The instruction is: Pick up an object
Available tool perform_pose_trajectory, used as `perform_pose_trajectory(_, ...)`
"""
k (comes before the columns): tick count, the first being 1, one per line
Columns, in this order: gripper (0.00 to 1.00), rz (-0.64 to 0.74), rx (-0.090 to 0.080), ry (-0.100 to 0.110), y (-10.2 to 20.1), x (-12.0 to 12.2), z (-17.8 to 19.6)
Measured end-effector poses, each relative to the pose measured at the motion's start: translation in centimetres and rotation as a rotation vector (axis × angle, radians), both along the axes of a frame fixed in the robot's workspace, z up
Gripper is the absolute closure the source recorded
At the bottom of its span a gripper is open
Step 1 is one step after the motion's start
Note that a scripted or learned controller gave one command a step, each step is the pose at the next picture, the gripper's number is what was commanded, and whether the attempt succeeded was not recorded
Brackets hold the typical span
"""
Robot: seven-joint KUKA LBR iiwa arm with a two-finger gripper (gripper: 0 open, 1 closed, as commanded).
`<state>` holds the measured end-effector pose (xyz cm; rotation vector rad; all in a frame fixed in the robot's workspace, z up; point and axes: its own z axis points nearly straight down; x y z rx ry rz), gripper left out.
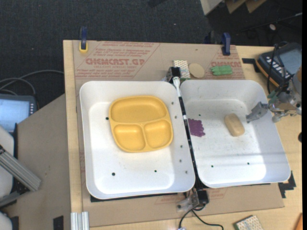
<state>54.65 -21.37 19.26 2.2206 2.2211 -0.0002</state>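
A tan, rounded block (pixel 234 125) lies in the middle of the right bin (pixel 268 171). A flat purple piece (pixel 195 127) sits to its left, near the wall between the bins. A yellow divided plate (pixel 141 123) rests in the left bin (pixel 96 152). My gripper (pixel 263 118) hangs over the right bin's right side, just right of the tan block and a little above it. It is open, with nothing between its fingers (pixel 254 112).
Beyond the bins on the cardboard lie a tan disc (pixel 196 70), a green piece (pixel 221 71) and a small patterned tag (pixel 180 64). Blue clamps (pixel 225 43) hold the board's far edge. A dark device (pixel 278 63) stands at the far right.
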Motion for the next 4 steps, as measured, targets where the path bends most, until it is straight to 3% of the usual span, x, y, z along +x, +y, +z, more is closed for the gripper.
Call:
perform_pose_trajectory(1,0.0,0.005,0.005,0.007,3.4,4.3,-9.3)
perform_pose_trajectory(2,1.0,0.002,0.0,-0.001,3.1,4.3,-7.6)
perform_pose_trajectory(3,0.0,0.001,0.0,0.0,3.1,4.3,-7.7)
perform_pose_trajectory(4,0.0,-0.001,0.003,0.006,4.2,2.6,-11.0)
